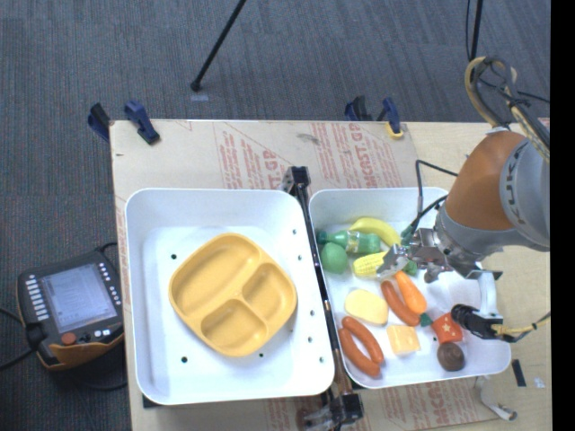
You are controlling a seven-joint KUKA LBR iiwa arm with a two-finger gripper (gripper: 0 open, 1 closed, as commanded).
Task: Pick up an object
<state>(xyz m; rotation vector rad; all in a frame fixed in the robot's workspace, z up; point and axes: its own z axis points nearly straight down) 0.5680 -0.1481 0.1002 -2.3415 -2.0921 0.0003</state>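
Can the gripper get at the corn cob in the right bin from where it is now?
Probably yes. The gripper hangs right beside the corn cob, with nothing lying over it. The banana and green ball crowd close, so finger room looks tight.
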